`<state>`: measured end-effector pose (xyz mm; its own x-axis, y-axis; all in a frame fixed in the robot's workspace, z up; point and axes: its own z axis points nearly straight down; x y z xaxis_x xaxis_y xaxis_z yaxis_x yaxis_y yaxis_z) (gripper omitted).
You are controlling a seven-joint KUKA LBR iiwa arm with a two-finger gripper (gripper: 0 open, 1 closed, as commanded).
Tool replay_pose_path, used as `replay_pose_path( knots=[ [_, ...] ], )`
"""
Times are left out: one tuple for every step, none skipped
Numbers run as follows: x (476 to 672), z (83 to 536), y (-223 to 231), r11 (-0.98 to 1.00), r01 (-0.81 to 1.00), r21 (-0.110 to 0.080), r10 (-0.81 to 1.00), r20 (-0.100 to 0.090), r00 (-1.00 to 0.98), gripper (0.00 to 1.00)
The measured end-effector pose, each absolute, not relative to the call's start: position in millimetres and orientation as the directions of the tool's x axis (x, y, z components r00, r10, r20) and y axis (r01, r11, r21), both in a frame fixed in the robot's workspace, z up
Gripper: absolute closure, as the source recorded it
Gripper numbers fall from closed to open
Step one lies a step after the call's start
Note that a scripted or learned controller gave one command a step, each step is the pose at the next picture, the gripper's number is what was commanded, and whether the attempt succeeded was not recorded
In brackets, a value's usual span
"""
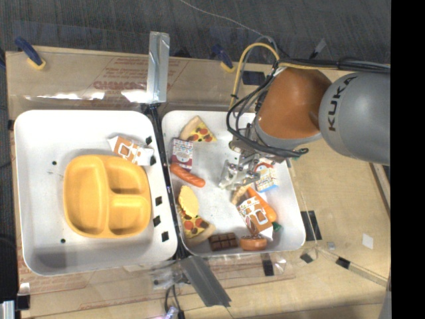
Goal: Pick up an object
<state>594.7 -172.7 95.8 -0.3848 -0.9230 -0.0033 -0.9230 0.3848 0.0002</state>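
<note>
My gripper (237,172) hangs low in the right bin (292,211), under the orange wrist band, right of the bin's middle. A small white and blue carton (266,177) lies just right of it, and an orange carton (256,210) lies below it. A red sausage (188,176) rests to its left. Nothing can be seen held by the gripper. The arm hides the bin's upper right part.
The right bin also holds a pizza slice (197,131), a small red carton (182,151), a sandwich (189,203), another pizza slice (196,227), a chocolate bar (223,242) and a brown bun (253,243). The left bin (33,138) holds a yellow divided plate (108,195) and an orange carton (129,150).
</note>
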Motion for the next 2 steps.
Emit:
replay_pose_path(
  knots=[
    [596.6,99.0,-172.9,0.384,-0.923,-0.006,-0.923,-0.003,-0.384,0.0],
    [567.0,92.5,-207.1,0.325,-0.946,0.002,-0.946,-0.004,-0.325,0.0]
  ],
)
